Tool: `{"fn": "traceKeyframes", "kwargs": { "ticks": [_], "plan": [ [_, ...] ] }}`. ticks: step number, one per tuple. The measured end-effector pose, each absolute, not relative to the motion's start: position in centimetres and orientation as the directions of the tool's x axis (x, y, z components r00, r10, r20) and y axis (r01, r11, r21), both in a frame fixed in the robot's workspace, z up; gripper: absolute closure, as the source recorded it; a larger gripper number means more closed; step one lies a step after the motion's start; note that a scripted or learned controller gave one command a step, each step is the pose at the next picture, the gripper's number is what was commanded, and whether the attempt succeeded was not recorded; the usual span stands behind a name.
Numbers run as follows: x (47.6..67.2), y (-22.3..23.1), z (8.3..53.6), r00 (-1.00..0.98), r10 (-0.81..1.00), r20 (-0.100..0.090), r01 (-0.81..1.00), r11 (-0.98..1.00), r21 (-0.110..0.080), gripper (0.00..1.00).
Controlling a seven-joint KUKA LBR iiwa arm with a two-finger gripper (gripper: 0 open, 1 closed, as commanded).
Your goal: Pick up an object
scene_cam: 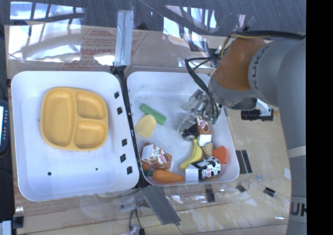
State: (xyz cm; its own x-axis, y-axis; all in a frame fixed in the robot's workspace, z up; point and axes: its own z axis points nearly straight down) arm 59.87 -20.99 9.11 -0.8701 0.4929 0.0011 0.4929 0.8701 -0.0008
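Gripper [193,119] low in the right white plastic bin [171,80], above the toy pile.
We can't tell how the jaws stand; metal clutter hides them. Nearest candidate is the small brown-and-white carton [204,127], just beside the tip toward the bin's near edge, with the yellow plastic banana [193,156] beyond it, long axis slanting. The yellow divided tray [74,118] sits in the left bin, well apart.
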Motion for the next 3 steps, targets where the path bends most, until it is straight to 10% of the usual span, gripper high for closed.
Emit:
{"fn": "traceKeyframes", "kwargs": {
  "ticks": [1,2,3],
  "plan": [
    [56.2,-20.8,9.3,-0.813,0.582,-0.002,0.582,0.813,0.001,0.0],
    [56.3,-20.6,10.4,-0.818,0.575,-0.004,0.575,0.818,0.003,1.0],
    [56.3,-20.6,10.4,-0.818,0.575,-0.003,0.575,0.818,0.002,0.0]
  ]
}}
